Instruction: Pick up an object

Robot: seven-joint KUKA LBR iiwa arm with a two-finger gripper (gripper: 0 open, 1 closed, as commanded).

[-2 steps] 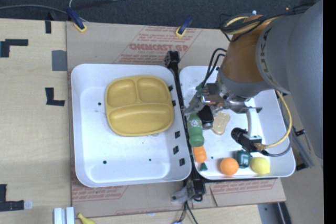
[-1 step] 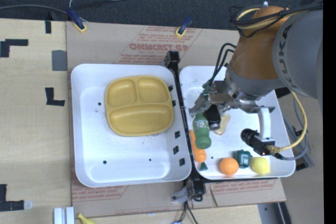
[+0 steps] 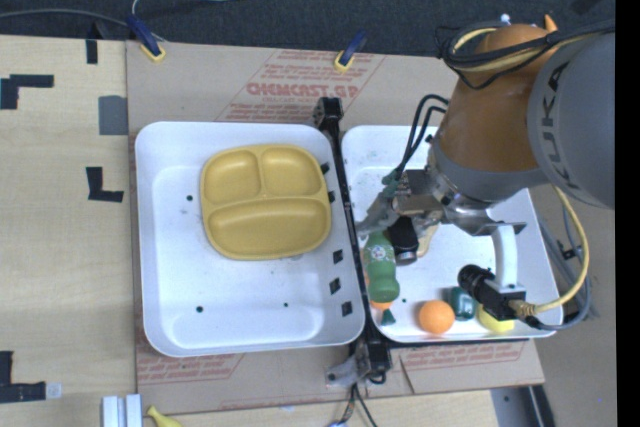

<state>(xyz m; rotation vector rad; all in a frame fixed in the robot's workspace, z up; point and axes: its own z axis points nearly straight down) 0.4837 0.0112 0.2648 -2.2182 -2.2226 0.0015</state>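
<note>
My gripper (image 3: pixel 398 213) hangs low over the left part of the right bin (image 3: pixel 520 215), under the grey wrist and orange band. Just below it lies a green bottle (image 3: pixel 381 273), close to the divider between the bins, its upper end near the gripper's tip. An orange ball (image 3: pixel 435 317) rests at the bin's front edge, with a small teal object (image 3: pixel 462 303) to its right. I see nothing held in the gripper.
A yellow divided plate (image 3: pixel 266 200) lies in the upper half of the left bin (image 3: pixel 170 305). A black divider (image 3: pixel 342 215) runs between the bins. The arm covers much of the right bin's back and right side.
</note>
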